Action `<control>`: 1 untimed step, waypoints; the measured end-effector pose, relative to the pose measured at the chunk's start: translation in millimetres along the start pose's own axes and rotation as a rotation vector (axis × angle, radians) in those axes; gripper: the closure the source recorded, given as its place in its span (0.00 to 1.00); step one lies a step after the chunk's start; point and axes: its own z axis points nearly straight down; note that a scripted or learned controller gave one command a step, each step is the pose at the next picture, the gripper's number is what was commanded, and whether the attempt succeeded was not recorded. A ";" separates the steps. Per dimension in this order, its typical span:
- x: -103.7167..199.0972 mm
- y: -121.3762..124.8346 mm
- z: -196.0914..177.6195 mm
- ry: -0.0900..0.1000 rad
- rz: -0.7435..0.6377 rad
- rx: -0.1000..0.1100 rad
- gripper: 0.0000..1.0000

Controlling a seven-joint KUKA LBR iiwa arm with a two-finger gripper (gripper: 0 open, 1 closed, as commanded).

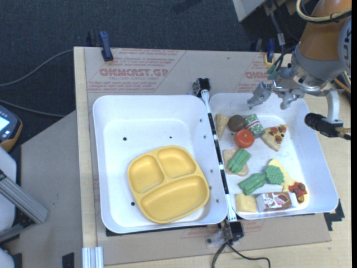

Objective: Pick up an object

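Gripper (pixel 274 96) spread open, holding nothing, over far edge of right bin (pixel 326 175) | toy food incl. tomato (pixel 244 138), pizza slice (pixel 274 136) lying in bin | pick not begun; descent, grasp, lift left.

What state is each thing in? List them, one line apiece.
End effector: open, holding nothing, over the right bin's far edge.
Yellow divided plate: flat in the left bin, nothing on it.
Tomato: loose in the right bin.
Pizza slice: flat, untouched.
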 end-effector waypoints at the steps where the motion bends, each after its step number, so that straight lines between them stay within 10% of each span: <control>1: 9.3 -50.3 113.0 0.004 0.002 0.016 0.00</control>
